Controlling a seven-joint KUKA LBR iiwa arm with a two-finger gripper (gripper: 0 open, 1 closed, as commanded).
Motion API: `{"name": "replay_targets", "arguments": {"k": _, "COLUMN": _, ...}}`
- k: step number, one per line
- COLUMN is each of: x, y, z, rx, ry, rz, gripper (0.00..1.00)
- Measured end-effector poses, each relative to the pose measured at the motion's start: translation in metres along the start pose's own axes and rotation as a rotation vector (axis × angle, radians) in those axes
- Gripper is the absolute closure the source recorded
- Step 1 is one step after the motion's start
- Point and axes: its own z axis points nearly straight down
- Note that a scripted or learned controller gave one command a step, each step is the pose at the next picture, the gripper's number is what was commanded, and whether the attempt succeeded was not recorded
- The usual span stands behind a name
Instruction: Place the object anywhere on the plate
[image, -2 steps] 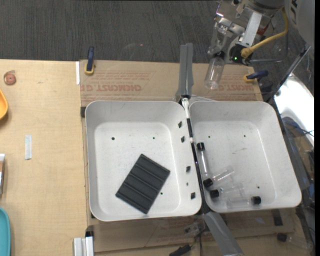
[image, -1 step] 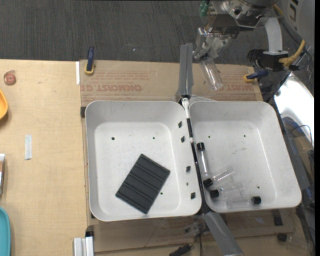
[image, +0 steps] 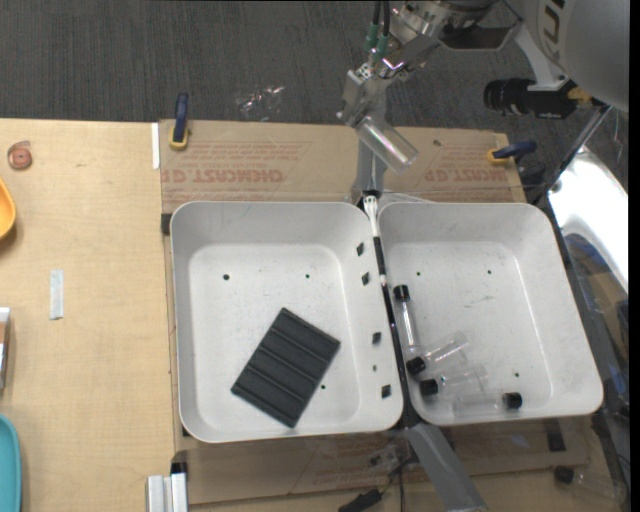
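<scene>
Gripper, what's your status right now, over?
Gripper raised behind the bins, clear tube at its tip. Black plate flat in left bin, nothing on it. Path to plate looks open.

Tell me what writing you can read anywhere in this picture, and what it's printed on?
"CHEMCAST GP" in red, upside down from this view, on the cardboard sheet behind the left bin.
The same red print seems to repeat on the cardboard behind the right bin, but it is too faint to read.
The black ridged plate and the clear tubes show no readable marks.
</scene>
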Motion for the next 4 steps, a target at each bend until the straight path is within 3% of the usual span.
{"name": "replay_targets", "arguments": {"k": 1, "x": -0.001, "y": 0.001, "z": -0.008, "rx": 0.001, "ry": -0.001, "rz": 0.0, "gripper": 1.0}}
{"name": "replay_targets", "arguments": {"k": 2, "x": 0.084, "y": 0.049, "z": 0.0, "rx": 0.0, "ry": 0.0, "rz": -0.118, "gripper": 1.0}}
{"name": "replay_targets", "arguments": {"k": 4, "x": 0.082, "y": 0.051, "z": -0.014, "rx": 0.004, "ry": -0.001, "rz": -0.118, "gripper": 1.0}}
